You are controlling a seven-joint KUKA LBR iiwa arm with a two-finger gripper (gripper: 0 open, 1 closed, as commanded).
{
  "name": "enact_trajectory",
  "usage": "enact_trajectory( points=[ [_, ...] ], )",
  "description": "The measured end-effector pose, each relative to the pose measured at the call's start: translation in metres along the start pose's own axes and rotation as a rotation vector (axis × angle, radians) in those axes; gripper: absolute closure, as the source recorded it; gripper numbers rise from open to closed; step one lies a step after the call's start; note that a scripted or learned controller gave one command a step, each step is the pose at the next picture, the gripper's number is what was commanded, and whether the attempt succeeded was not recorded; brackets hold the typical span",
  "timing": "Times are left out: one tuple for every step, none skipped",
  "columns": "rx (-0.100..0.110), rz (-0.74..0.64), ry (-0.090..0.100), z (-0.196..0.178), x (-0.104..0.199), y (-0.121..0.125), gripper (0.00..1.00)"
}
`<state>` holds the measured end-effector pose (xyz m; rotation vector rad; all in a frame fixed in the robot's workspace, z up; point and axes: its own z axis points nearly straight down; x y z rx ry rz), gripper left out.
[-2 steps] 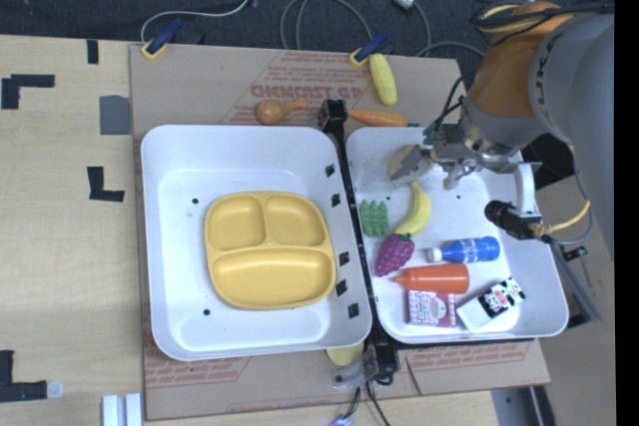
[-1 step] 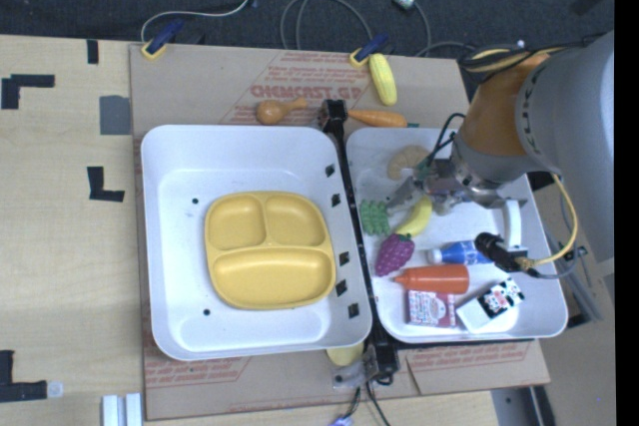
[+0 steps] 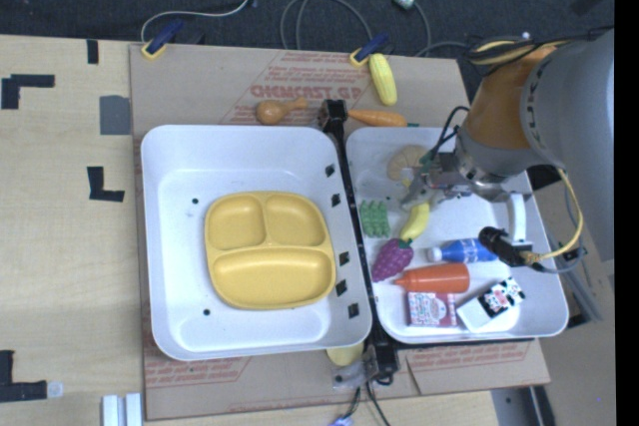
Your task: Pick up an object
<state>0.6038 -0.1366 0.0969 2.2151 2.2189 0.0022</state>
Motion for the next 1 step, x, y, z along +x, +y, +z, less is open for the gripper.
enact_trajectory(
  points=[
    [-0.002, -0.007, 0.005, -0.0933, 0.0781, 0.0207, 1.0]
  ],
)
